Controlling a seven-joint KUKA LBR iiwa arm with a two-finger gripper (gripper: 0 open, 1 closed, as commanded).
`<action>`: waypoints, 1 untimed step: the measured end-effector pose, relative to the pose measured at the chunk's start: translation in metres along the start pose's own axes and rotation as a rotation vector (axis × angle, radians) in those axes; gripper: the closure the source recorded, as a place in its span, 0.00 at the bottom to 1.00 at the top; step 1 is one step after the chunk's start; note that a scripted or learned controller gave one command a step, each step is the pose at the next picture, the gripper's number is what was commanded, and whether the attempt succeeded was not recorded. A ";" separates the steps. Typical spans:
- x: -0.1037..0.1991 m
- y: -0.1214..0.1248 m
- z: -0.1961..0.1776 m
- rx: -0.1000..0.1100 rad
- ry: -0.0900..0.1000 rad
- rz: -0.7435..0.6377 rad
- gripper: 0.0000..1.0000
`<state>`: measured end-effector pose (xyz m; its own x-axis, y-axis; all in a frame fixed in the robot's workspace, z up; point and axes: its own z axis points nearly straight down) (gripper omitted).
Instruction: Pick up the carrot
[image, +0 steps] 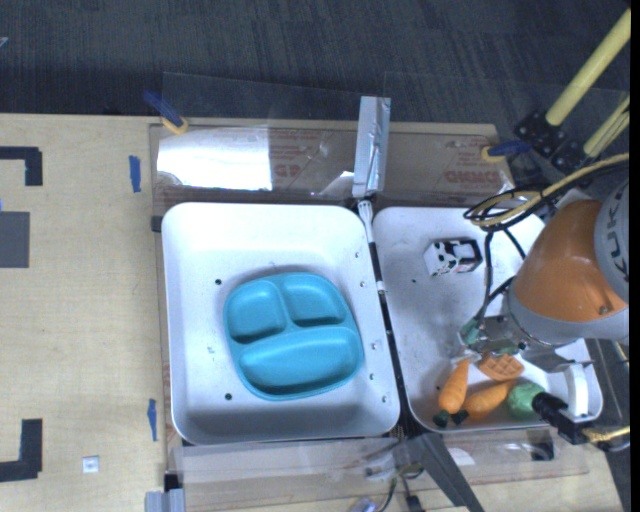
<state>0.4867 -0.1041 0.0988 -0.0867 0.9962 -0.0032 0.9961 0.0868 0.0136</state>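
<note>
An orange carrot (455, 387) with a dark green end lies tilted near the front edge of the right bin (410, 300). A second orange piece (487, 401) lies just right of it, touching a green item (522, 399). My gripper (487, 338) hangs below the orange wrist band (568, 272), over the right bin, just above and right of the carrot's upper tip. A small orange ridged piece (500, 366) sits right under the gripper. The arm's body hides the gripper's far side.
The left bin (190, 260) holds a blue divided plate (291, 333). A small black-and-white object (452, 257) lies at the back of the right bin. Cables run along the arm at the right. A metal divider (371, 150) stands behind the bins.
</note>
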 end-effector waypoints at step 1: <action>0.055 0.010 -0.087 0.011 0.003 0.104 1.00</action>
<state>0.4905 -0.0487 0.1854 0.0174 0.9998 0.0010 0.9998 -0.0174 0.0028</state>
